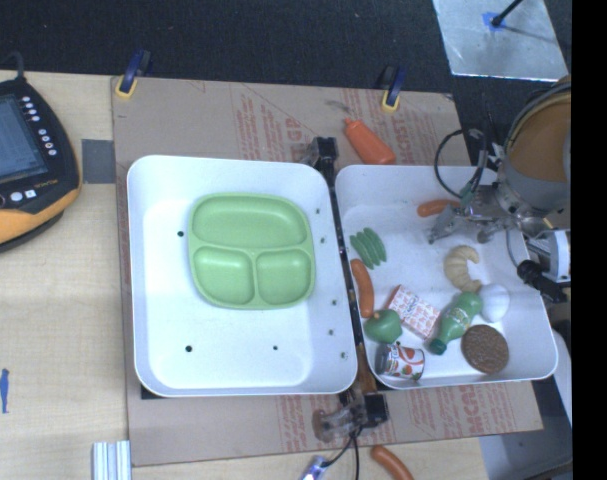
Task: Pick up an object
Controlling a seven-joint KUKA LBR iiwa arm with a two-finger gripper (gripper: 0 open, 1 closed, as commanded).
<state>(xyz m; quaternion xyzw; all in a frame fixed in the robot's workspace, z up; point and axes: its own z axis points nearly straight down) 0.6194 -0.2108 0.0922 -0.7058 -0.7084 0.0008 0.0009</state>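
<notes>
The gripper (470, 220) hangs low at the right bin's (543, 368) two o'clock corner; its opening cannot be told. A croissant (462, 264) lies just beside, toward six. The left bin (153, 358) holds a green tray (251, 249).

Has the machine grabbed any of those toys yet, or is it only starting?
Only starting, it seems. The gripper is low in the right white bin, near a small orange carrot and a pale croissant. No toy is visibly held. The grasp and lift are still left.
</notes>
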